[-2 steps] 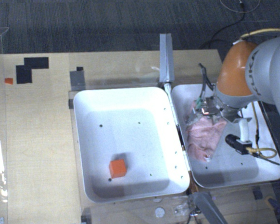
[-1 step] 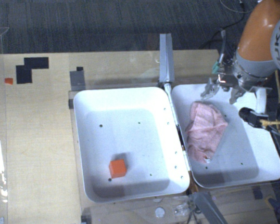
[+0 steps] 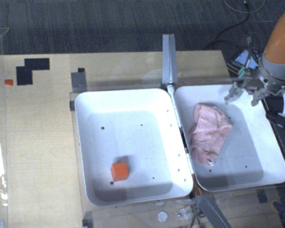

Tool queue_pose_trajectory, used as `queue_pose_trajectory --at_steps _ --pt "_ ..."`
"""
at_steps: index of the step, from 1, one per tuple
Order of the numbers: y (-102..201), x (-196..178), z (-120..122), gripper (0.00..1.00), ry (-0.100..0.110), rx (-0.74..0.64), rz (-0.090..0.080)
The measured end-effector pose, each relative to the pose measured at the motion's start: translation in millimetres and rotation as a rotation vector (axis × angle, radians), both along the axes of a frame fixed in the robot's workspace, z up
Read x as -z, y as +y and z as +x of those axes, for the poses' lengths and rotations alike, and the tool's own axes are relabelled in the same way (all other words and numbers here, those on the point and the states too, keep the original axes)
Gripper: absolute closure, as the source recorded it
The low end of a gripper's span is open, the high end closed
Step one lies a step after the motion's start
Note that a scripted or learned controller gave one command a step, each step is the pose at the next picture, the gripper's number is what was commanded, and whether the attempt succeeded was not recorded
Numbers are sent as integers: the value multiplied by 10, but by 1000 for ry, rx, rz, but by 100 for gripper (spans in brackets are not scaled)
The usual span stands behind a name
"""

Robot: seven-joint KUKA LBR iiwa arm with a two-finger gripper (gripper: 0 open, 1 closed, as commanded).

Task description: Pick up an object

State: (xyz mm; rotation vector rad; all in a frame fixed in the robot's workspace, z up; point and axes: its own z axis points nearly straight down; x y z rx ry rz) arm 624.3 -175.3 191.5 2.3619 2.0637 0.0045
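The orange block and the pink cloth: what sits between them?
In the camera view, between the orange block and the pink cloth: bare bin floor and the divider where both bins meet.

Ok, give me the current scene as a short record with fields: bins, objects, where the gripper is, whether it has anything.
left bin: holds one small orange block, near its front left
right bin: holds one crumpled pink cloth, left of its middle
gripper: over the right bin's back right corner, fingers spread
gripper contents: nothing between the fingers
gripper to cloth: apart, the cloth lies to the left and in front of it
arm: enters from the right edge, orange band visible
task state: no object picked up yet
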Motion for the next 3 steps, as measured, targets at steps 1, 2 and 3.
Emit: queue_pose_trajectory --at_steps 1,2,3 --pt "45 922 -62 0 -7 -127 -1" --pt "378 973 -119 0 -16 -330 -7" --pt "766 969 -174 0 -18 -439 -8"
